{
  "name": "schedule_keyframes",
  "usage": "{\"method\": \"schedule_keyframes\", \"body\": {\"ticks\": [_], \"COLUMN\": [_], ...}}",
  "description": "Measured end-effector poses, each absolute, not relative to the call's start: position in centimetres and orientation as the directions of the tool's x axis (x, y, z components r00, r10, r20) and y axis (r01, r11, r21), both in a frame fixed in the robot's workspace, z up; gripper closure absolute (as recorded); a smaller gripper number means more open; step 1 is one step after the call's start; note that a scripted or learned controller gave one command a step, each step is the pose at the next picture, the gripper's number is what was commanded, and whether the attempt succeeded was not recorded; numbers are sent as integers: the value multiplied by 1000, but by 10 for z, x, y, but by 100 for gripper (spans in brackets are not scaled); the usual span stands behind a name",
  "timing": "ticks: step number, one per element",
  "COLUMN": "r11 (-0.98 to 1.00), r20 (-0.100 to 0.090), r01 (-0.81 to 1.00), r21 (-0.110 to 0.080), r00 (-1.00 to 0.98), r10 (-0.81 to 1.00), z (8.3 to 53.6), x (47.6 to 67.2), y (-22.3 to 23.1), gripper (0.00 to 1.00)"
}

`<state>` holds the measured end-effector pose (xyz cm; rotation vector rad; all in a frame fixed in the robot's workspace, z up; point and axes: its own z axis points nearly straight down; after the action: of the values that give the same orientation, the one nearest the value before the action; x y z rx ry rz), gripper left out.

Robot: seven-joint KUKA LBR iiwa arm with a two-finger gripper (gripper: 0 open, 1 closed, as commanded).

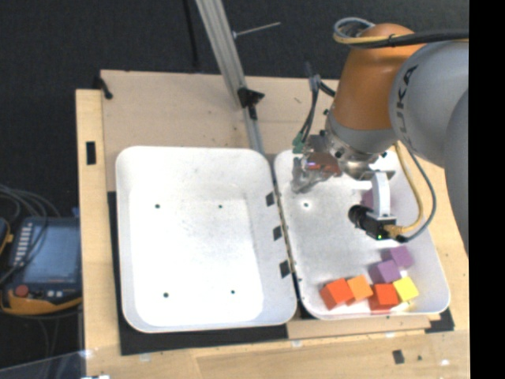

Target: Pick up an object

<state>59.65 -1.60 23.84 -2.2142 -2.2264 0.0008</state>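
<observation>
Blocks [371, 289], orange, yellow and purple, sit bunched in the right bin's [316, 235] near corner, well apart from the jaws [304, 176], which hang over that bin's far left corner; whether they are spread I cannot tell. Nothing looks picked yet, so the whole grasp remains. Left bin [189, 235] rests beside it on the wooden bench [158, 109], over dark floor [47, 38].

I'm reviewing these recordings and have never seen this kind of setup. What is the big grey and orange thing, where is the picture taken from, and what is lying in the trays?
One camera looks down at a slant on a bench. The grey and orange shape is a robot arm reaching in from the right; its gripper hangs over the upper left part of the right bin. Small blocks, orange, purple and yellow, cluster in that bin's lower right corner, well away from the gripper. The left bin sits alongside. I see nothing held.
</observation>
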Motion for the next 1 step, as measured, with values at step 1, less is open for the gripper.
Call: {"method": "schedule_keyframes", "body": {"ticks": [1], "r11": [8], "r20": [3], "r01": [1000], "r21": [-1], "r00": [-8], "r10": [1000], "z": [245], "x": [582], "y": [41], "gripper": [100]}}
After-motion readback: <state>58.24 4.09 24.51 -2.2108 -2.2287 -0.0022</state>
